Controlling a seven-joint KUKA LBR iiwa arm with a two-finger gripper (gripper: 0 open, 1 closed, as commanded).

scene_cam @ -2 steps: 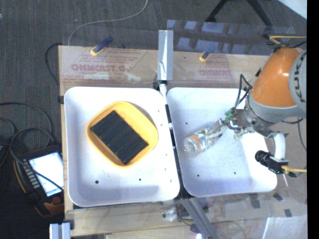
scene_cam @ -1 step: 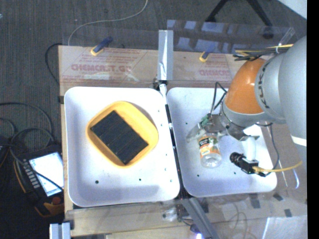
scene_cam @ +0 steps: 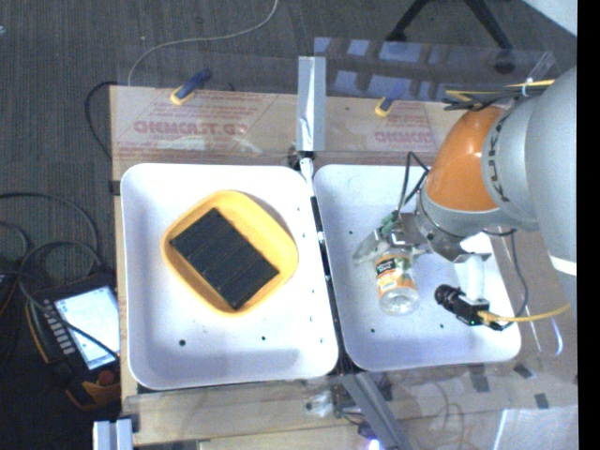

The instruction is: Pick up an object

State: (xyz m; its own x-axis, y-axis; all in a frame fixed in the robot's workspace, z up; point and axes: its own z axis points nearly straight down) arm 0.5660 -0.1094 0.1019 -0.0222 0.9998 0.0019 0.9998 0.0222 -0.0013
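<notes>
- In the left bin [scene_cam: 141, 345], at 9 o'clock from me, a yellow dish [scene_cam: 284, 240] sits tilted, with a black ribbed pad [scene_cam: 225, 256] lying flat inside it. Both are well apart from my reach as it stands.
- At the centre, the rims of the two bins meet. Nothing of the task's lies on that seam.
- In the right bin [scene_cam: 361, 331], my gripper [scene_cam: 388, 236] hangs low over the bin's left half, with the wrist and orange band [scene_cam: 459, 181] trailing off toward 2 o'clock. Whether the gripper is wide or narrow I cannot tell: the wrist and its fittings cover it.
- Just beside the gripper, toward 6 o'clock, lies a small clear bottle [scene_cam: 397, 287] with an orange label. Its long axis runs roughly 12 to 6, and the capped end points at 12, toward me. I cannot tell whether I touch the cap.
- Judgement: the bottle is the nearer candidate. The coming move turns on a short shift toward 6 o'clock and on closing across the bottle's narrow width, from 9 to 3.
</notes>
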